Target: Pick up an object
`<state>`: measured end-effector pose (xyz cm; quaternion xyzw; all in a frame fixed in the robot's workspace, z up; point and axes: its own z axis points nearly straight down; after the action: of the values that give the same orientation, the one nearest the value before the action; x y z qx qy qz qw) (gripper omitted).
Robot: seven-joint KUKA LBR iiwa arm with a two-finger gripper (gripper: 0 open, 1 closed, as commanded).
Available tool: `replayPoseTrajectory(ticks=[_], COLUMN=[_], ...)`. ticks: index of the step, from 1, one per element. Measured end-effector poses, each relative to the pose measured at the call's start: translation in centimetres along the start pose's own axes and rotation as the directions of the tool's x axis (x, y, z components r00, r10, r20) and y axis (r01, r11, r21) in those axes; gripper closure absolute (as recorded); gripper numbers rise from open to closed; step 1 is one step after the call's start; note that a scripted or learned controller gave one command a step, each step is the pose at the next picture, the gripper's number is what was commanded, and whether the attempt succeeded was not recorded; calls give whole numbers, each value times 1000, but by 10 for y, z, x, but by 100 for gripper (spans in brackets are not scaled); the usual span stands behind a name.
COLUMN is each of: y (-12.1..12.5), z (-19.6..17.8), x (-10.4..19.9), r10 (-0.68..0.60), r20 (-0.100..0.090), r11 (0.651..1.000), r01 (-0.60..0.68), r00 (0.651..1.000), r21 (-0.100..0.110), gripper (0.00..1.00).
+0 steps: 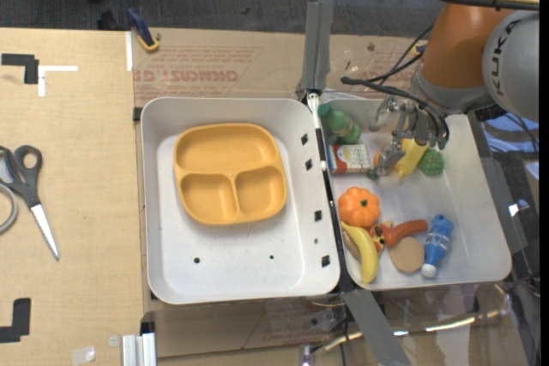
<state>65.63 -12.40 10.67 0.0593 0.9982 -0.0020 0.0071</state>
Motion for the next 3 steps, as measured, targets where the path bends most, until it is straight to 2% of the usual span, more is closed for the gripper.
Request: replayPoseTrajectory(ticks=[1, 2, 3], y=[-16, 3, 3], z=[13, 13, 2], x=[33, 16, 14], r10=[127, 241, 238], r20=[-12, -9, -4], r11=[992, 971, 971], r01=[-127, -241, -238], r00=[992, 971, 971], r21=[-2, -1, 1], gripper=[0, 0, 100])
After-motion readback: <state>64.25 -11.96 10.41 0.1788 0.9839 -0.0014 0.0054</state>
